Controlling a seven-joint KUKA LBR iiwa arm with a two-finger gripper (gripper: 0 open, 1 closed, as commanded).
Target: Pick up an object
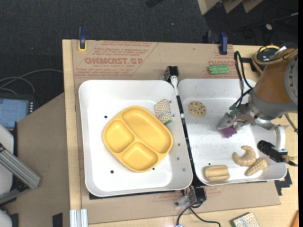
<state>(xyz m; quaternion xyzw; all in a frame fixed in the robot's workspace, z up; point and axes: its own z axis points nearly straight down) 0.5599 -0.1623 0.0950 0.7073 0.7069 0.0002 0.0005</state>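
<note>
at the far left the dark carpet (94, 8) runs round the surface (71, 126), a pale board with a printed brown sheet (118, 58) under the two bins. the left bin (90, 164) carries a yellow divided plate (137, 138) lying slantwise, and a small patterned packet (163, 110) touches the plate's upper right rim. across the divider, the right bin (208, 145) holds a speckled cookie (197, 109) near its upper left, a tan bread roll (217, 173) by the near wall, then a croissant (244, 155) and a ridged cone-like pastry (256, 166) just beside each other. the relation that matters is in the middle of this bin: a small purple object (229, 131) lies directly under the end effector (230, 123), touching or nearly touching its tips, on the side toward the near wall. it is too small to give a long axis. whether the end effector is spread, pressed together or pinching the purple piece, i cannot tell from this slant. bare white floor surrounds it, so i judge there is room to close. a green item (218, 70) rests on the sheet beyond the bin.
</note>
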